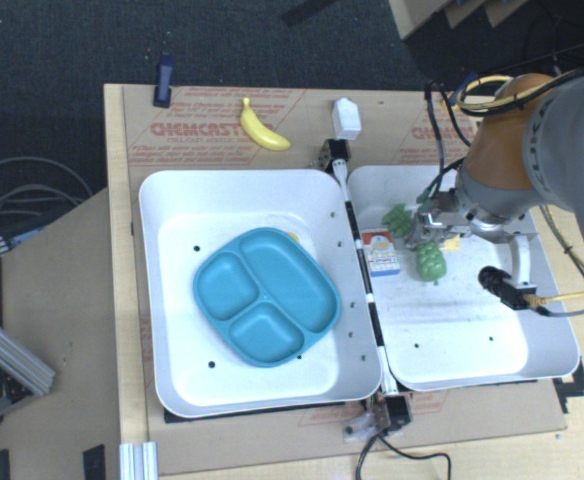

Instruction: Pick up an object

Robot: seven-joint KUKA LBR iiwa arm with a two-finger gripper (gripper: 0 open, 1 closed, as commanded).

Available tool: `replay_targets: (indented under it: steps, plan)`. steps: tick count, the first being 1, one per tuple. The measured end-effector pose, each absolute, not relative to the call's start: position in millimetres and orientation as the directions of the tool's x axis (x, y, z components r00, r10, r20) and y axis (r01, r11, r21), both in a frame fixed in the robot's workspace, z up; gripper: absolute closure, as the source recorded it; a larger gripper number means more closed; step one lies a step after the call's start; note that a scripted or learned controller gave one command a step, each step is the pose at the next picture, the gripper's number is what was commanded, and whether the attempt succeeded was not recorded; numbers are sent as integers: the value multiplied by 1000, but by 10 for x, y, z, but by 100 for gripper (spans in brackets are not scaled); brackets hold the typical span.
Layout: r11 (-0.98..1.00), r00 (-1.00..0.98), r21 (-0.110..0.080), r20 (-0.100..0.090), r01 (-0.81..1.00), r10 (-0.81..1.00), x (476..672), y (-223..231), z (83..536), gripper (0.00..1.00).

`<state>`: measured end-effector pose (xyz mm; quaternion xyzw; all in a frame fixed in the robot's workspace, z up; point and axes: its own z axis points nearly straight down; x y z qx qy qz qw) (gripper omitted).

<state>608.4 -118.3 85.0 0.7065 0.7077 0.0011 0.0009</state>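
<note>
Camera view showed the pick not yet made, as far as could be judged: nothing hung clear of a bin, and whether the claw was apart or together could not be told. Nearest the camera, the left bin [162, 268] held a blue sectioned tray [263, 294] lying flat, with a scrap of yellow just showing at its far edge. Beside it, the right bin [472, 353] was bare across its near half; farther in lay a small red and white carton [380, 252] against the dividing wall, then a green leafy toy [417, 240], probably the target. The gripper [440, 220] sat low over that green toy, touching or nearly so. Closing, lifting and carrying clear remained. Beyond the bins, on the cardboard, lay a banana [262, 130].
</note>
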Motion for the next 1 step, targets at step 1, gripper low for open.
replay_targets:
  steps: [1]
  plan:
    - [2, -2, 4, 1, 1000, 1000, 6053, -587, 1861, 100]
